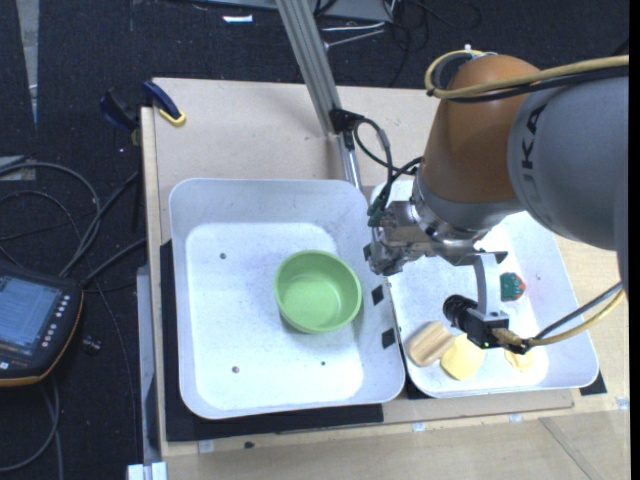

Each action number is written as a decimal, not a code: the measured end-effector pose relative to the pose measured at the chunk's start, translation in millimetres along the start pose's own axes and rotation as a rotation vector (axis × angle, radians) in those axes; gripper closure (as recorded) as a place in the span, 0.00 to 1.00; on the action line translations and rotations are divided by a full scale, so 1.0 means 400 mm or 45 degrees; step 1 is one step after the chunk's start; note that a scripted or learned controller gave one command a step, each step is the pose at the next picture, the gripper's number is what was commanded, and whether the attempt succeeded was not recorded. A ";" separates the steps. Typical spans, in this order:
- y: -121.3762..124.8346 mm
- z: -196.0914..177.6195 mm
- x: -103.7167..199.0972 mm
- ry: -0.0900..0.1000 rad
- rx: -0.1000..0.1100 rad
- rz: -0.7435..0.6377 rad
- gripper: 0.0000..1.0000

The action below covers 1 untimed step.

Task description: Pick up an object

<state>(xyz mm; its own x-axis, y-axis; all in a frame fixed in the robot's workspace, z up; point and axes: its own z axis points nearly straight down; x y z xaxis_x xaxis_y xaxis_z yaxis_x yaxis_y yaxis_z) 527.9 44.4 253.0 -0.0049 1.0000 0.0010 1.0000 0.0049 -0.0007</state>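
Your gripper (384, 254) sits mid-frame, just right of the green bowl (318, 290); whether it's open, you cannot tell.

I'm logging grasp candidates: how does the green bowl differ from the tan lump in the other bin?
The green bowl is open and round, and looks clearly larger; the tan lump is a solid, rounded block. The green bowl sits alone in the view's left bin; the tan lump lies in the view's right bin against a yellow piece. Both rest on a bin floor.
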 end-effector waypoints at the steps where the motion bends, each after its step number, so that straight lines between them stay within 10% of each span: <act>1: -0.030 0.013 0.112 0.000 0.000 0.001 1.00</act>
